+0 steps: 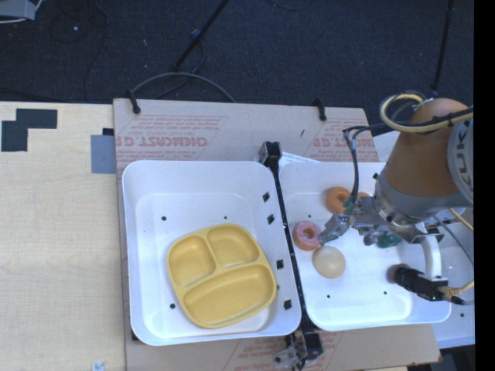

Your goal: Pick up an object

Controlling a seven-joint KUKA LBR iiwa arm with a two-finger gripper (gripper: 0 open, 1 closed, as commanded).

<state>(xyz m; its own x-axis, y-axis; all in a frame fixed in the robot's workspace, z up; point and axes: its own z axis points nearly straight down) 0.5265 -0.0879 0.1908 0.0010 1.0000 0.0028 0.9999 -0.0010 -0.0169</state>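
Observation:
In the right bin lie a pink ring-shaped donut, an orange donut and a pale cream ball. My gripper hangs low over the bin's left half, just right of the pink donut, below the orange one and above the ball. The orange donut's right side is partly hidden behind the gripper. Nothing is visibly held in the gripper.
The left bin holds a yellow divided plate at its front. A black divider rail runs between the bins. The arm's orange band looms over the right bin's back right.

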